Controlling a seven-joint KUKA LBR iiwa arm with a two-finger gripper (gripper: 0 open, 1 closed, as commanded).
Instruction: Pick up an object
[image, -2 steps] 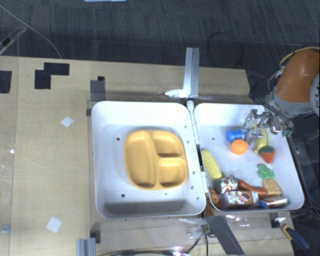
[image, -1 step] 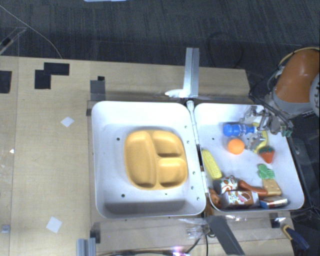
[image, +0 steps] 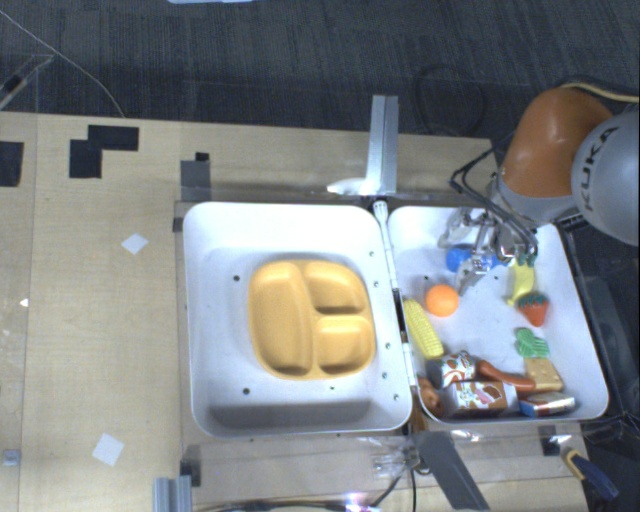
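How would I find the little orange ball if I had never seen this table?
Look at the two white bins side by side and pick the right bin, the one crowded with toy food. Near its middle, a bit left, the orange ball lies just above the yellow corn cob and below the gripper. It is the only plain round orange thing there.

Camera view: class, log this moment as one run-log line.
hand over right bin | above blue object | orange ball nearby | nothing seen held
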